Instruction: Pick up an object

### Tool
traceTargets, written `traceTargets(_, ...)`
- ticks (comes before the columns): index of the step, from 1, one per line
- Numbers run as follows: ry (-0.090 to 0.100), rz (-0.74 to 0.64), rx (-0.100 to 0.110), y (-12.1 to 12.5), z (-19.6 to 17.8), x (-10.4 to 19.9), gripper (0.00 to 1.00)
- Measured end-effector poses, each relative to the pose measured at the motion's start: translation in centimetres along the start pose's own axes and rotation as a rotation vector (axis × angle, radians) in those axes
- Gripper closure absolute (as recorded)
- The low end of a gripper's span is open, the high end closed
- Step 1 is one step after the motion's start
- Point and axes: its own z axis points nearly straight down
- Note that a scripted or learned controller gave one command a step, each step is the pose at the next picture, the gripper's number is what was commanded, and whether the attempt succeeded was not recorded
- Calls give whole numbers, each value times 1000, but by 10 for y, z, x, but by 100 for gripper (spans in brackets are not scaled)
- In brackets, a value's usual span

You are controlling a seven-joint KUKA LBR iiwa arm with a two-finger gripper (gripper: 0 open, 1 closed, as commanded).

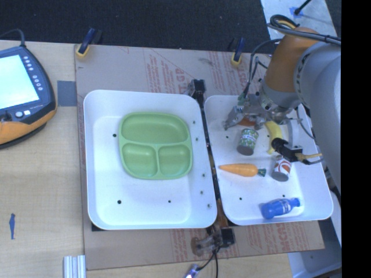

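The jaws (239, 116) hang spread over the right bin (232, 210) — just above a small can (247, 141).

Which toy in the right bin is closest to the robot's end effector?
The green can, standing just below the end effector. The carrot, the blue bottle and the red-and-white can lie farther toward the bin's front.

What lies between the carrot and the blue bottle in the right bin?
Nothing: between the carrot and the blue bottle the camera view shows bare white floor of the right bin.
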Motion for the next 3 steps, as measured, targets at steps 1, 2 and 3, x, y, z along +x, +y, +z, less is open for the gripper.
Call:
traceTargets(1,-2,0,0,-41,0,15,0)
traceTargets(2,-2,0,3,-41,-10,14,100)
traceTargets(3,0,-1,-2,-40,-100,81,100)
